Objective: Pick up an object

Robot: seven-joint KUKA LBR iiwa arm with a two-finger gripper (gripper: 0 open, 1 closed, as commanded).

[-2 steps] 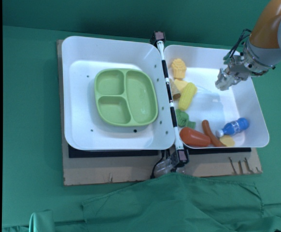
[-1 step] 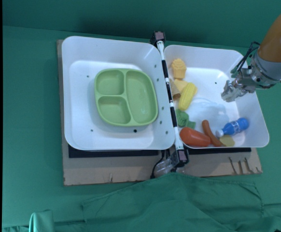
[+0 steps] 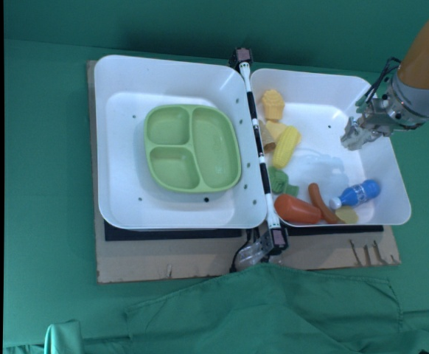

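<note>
My gripper (image 3: 351, 137) hangs over the right side of the right bin (image 3: 325, 87), with nothing seen in it. Toy foods lie in this bin. A blue bottle (image 3: 359, 193) lies below the gripper near the front right corner, beside a small yellow piece (image 3: 346, 214). A brown sausage (image 3: 319, 199) and a red-orange vegetable (image 3: 297, 209) rest along the front wall. A yellow corn cob (image 3: 286, 146), an orange-yellow item (image 3: 272, 105) and a green piece (image 3: 278, 179) sit along the left wall.
The left bin (image 3: 119, 168) holds a light green divided plate (image 3: 192, 147). A clear plastic object (image 3: 322, 164) lies mid-bin on the right. Both bins sit on cardboard (image 3: 126, 260) over green cloth; folded cloth lies in front.
</note>
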